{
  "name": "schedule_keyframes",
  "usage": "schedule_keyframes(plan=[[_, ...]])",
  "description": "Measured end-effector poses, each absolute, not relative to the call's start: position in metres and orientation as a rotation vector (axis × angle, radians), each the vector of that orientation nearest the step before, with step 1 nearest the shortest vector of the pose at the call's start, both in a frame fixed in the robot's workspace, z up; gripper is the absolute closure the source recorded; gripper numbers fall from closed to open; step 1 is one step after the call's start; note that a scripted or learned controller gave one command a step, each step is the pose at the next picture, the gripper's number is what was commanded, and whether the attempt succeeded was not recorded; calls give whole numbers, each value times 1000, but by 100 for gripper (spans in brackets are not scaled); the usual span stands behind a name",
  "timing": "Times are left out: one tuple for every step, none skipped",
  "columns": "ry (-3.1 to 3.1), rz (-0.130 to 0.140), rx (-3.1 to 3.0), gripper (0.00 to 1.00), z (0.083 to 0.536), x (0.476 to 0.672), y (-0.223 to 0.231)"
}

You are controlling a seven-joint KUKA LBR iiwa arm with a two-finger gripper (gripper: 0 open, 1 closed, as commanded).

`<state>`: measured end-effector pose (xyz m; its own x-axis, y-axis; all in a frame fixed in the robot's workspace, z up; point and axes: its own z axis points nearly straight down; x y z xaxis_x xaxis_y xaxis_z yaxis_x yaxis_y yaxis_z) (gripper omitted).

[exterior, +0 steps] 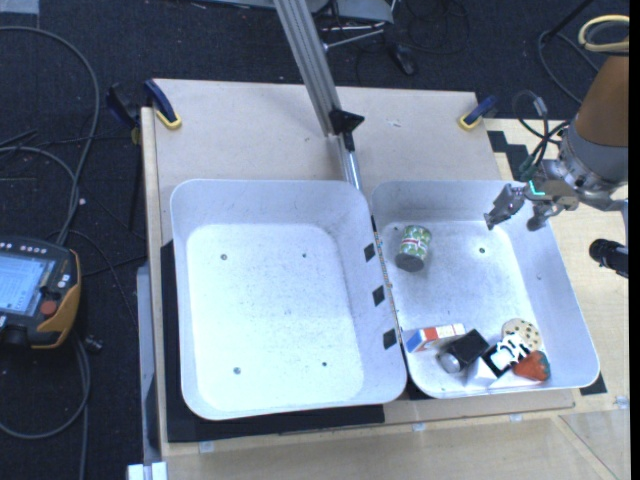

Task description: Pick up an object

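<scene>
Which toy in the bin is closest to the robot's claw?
The green-and-white can, lying alone near the right bin's far side. The gripper hangs above that end, while the other things crowd the near corner.

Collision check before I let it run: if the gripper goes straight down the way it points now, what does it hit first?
Probably bare floor of the right bin near its far right corner. The gripper, fingers spread, hangs there; the green can sits well left. Depth is uncertain.

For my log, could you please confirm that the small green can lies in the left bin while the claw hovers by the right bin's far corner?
Not quite: the camera view shows the green can in the right bin; the claw does hover there.
</scene>
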<state>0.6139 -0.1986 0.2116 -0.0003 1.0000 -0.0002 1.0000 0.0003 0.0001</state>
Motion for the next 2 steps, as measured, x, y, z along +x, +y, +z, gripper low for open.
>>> schedule_keyframes(plan=[[2222, 0, 2221, 0, 212, 614, -199], [2223, -2, 2223, 0, 166, 612, -206]])
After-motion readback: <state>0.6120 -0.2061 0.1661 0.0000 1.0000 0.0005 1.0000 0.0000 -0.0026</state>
